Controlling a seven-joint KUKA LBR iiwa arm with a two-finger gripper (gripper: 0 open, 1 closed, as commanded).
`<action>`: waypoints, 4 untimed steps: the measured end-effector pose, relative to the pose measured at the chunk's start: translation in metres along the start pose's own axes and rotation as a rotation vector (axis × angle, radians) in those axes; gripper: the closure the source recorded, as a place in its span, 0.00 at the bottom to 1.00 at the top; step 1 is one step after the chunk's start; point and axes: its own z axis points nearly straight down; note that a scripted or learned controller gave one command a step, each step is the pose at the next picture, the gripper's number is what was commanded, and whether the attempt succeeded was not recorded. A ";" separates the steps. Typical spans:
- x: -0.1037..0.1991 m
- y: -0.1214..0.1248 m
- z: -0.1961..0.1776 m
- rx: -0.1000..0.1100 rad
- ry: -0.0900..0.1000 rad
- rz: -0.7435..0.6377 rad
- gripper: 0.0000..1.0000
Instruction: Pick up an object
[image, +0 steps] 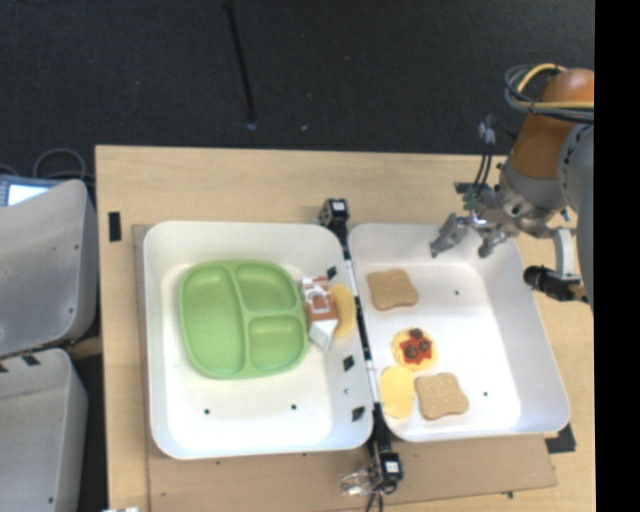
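My gripper (466, 240) hangs open over the far right corner of the right bin (500, 290), with nothing between its fingers. In the right bin lie a slice of toast (391, 289) at the far left, a small round pizza piece with red topping (414, 347) in the middle, a yellow cheese-like slice (397, 390) near the front, and a second toast slice (440, 395) beside it. All of them sit left of and nearer than the gripper.
The left bin (245, 430) holds a green divided tray (242, 318). A small red-and-white carton (319, 299) and a yellow piece (343, 308) lie by its right wall. The arm's orange band (556, 95) rises at the upper right.
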 end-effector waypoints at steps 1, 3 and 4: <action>-0.001 0.000 0.052 -0.001 0.000 -0.003 0.00; -0.004 0.003 -0.029 -0.010 -0.001 -0.004 1.00; -0.006 0.004 -0.084 -0.010 -0.001 -0.002 1.00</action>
